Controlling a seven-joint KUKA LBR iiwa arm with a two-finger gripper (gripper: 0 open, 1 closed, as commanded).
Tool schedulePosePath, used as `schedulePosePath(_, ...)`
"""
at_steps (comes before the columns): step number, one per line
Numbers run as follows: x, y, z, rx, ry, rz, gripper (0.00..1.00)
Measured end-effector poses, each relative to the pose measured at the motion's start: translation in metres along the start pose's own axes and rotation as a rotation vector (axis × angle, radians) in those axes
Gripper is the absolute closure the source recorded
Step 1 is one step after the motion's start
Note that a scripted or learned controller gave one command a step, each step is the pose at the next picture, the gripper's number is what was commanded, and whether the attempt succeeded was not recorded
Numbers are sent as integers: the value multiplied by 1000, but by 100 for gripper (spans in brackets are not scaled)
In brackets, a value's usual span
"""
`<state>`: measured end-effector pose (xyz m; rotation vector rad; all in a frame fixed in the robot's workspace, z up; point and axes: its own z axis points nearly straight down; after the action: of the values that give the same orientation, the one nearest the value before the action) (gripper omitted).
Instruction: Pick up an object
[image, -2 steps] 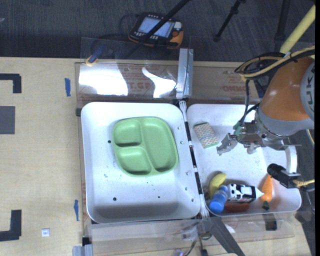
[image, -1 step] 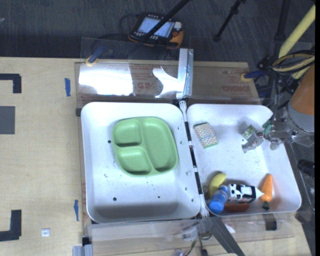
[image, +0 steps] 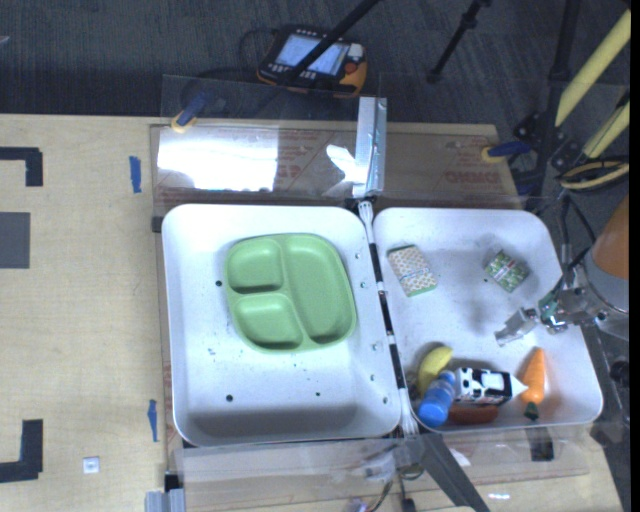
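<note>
The right bin (image: 470, 235) holds several small objects. A pale patterned box (image: 412, 270) lies at its upper left and a green patterned cube (image: 506, 270) at its upper right. Along the front edge sit a yellow piece (image: 433, 362), a blue bottle (image: 437, 404), a black-and-white cow toy (image: 486, 384) and an orange carrot (image: 536, 372). My gripper (image: 520, 325) hangs over the right side of this bin, just above and left of the carrot and below the green cube. I see nothing held in it.
The left bin (image: 190, 330) holds a green divided plate (image: 290, 290). A metal divider (image: 372, 150) rises behind the seam between the bins. The arm's orange band (image: 612, 245) sits at the right edge.
</note>
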<state>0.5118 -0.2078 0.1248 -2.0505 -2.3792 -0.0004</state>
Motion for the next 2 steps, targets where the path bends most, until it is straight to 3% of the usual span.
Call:
schedulePosePath(1, -1, -26, 36, -11, 11, -138, 0)
schedulePosePath(2, -5, -27, 27, -13, 0, -133, 100)
